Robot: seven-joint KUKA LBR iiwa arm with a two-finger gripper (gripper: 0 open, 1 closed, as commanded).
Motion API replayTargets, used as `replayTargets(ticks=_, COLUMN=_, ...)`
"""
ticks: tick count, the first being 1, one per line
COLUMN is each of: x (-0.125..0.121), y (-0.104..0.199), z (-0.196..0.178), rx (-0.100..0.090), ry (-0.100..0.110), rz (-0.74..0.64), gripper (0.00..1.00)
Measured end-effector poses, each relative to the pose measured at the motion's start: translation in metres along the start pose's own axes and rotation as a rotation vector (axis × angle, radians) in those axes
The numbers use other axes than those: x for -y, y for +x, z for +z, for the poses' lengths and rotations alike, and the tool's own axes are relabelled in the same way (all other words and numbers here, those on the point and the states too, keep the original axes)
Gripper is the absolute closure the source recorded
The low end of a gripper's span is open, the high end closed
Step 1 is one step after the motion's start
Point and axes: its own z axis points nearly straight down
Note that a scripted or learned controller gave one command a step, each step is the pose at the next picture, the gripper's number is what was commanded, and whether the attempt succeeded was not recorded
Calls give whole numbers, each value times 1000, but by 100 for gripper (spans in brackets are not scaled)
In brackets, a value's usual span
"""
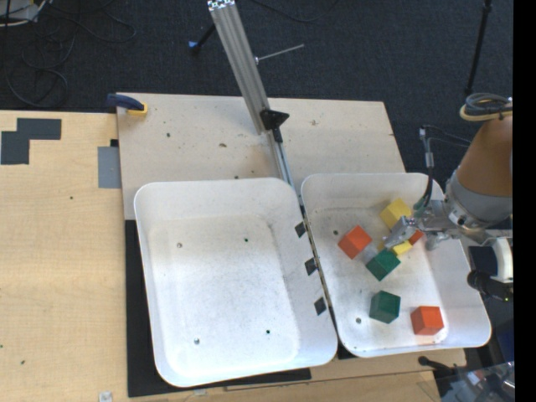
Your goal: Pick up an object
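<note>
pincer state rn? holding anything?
Pincer: cannot be told; it is down among the blocks in the right bin, by a small yellow block.

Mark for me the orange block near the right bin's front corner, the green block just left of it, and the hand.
orange block point(428, 319), camera view, on its top face.
green block point(385, 306), camera view, on its top face.
hand point(403, 234), camera view, at its fingertips over the blocks.

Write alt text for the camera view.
The gripper reaches from the right into the right bin, among two yellow, two orange and two green blocks. The left bin sits beside it on a wooden bench.
</note>
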Motion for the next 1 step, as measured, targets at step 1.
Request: replayTargets(ticks=1, x=-4, y=-1, z=29, rx=6, ry=-16, rz=-2, gripper=0)
